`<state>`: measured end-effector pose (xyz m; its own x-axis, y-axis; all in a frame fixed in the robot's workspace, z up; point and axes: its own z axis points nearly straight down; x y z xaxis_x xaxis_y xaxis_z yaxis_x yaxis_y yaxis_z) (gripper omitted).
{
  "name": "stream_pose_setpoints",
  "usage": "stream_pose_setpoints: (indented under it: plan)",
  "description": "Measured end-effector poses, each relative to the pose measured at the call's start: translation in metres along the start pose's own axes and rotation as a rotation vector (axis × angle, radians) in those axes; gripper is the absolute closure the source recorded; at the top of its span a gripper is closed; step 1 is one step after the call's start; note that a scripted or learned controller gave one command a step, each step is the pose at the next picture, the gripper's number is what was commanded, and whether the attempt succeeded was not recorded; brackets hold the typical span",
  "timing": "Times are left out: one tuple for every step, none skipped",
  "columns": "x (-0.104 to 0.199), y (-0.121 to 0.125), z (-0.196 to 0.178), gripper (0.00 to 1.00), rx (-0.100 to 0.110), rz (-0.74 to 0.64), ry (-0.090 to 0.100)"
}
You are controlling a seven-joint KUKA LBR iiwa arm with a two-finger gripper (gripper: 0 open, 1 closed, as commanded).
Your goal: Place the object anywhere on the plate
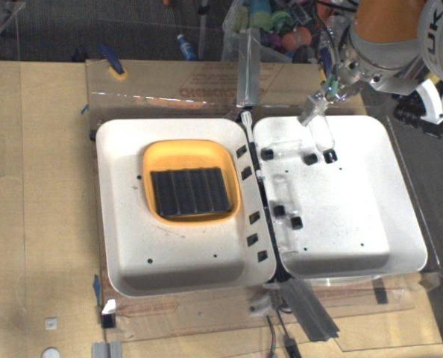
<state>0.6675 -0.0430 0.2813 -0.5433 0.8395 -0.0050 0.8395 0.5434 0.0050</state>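
White bins sit side by side on the bench, the left bin [121,200] bearing a yellow plate [188,149] and the right bin [371,200] a few small clear and black bits [308,157] near its far left corner. Above the far edge of the right bin hangs the grey and orange arm [385,10]. A black ridged slab [190,191] lies flat on the plate, well inside its rim, so the placing looks done. What remains, as I judge it, is to lift the arm straight up and away to the right, keeping high over the divider so nothing knocks the plate or slab. The claw [324,95] hangs over the right bin's far rim, well apart from the slab. I cannot tell how far open it is, or whether the pale strip below it is something it holds.
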Motion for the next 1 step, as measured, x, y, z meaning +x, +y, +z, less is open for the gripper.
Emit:
stream_pose_setpoints:
  plan:
    - [-0.0169, -0.011, -0.0009, 1.0, 0.001, -0.049, 0.0]
